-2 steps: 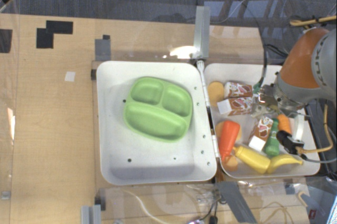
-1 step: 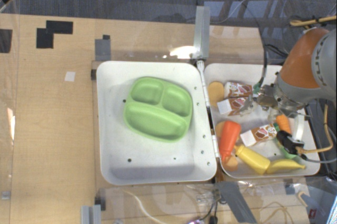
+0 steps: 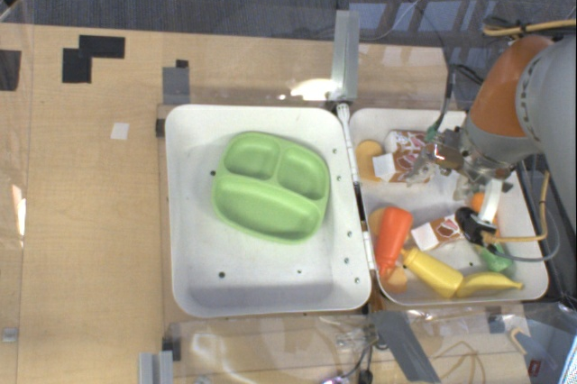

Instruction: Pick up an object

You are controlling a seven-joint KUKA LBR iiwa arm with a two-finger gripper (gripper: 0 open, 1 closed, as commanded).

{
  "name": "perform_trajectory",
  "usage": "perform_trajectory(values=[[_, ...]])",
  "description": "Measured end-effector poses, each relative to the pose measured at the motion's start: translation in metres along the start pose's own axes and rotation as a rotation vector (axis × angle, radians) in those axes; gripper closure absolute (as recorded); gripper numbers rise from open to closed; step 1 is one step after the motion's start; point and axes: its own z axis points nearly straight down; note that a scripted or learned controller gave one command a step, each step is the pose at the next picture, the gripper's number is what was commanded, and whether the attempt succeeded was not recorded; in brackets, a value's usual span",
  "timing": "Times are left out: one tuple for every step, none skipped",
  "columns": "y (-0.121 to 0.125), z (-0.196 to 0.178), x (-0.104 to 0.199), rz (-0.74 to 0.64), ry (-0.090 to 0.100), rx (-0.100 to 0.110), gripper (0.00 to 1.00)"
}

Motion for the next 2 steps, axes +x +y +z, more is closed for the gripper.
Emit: perform_trajectory(values=[[0.0499, 0.0223, 0.0087, -0.214, -0.02, 0.136, 0.0], [0.0486, 0.0143, 0.0096, -0.22, -0.022, 0.142, 1.0]])
